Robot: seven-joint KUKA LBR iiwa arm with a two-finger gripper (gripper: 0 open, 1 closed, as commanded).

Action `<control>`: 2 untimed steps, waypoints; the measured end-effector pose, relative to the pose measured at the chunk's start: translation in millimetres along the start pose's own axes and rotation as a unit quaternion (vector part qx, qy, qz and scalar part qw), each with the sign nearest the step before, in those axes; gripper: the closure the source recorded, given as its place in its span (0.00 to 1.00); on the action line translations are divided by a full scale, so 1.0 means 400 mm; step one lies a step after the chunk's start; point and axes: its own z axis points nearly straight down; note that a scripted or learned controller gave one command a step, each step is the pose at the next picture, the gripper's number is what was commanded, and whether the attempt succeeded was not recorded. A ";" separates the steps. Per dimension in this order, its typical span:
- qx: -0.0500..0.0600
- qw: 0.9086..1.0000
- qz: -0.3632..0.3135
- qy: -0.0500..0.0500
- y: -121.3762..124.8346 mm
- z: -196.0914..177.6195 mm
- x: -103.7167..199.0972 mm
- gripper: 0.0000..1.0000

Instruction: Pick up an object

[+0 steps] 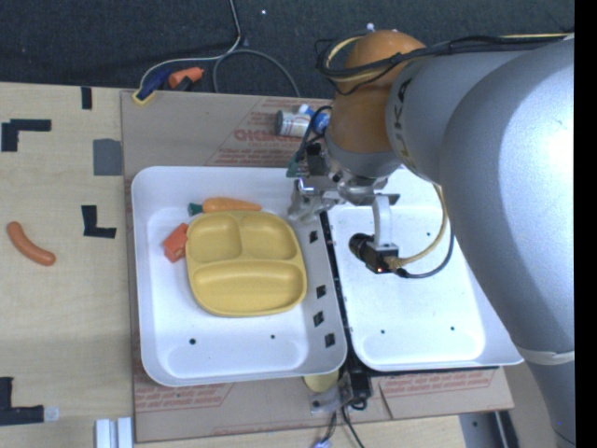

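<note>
Up-frame and left of my claw [347, 197], the brown cardboard sheet [210, 136] under the bins bears faded red printing, too faint for me to read. Similar red marks below my claw are equally illegible.

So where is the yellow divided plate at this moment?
In the camera view, the yellow divided plate lies in the left white bin, right of centre, beside a toy carrot at its upper edge.

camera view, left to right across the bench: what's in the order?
Sausage-shaped toy on the bench → small orange-red toy piece at the plate's left edge → yellow divided plate in the left bin → gripper above the divide between bins → right bin.
</note>
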 end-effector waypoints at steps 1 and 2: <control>0.000 1.000 0.007 -0.003 0.024 -0.001 -0.159 1.00; 0.001 1.000 0.002 -0.001 -0.049 0.000 -0.025 1.00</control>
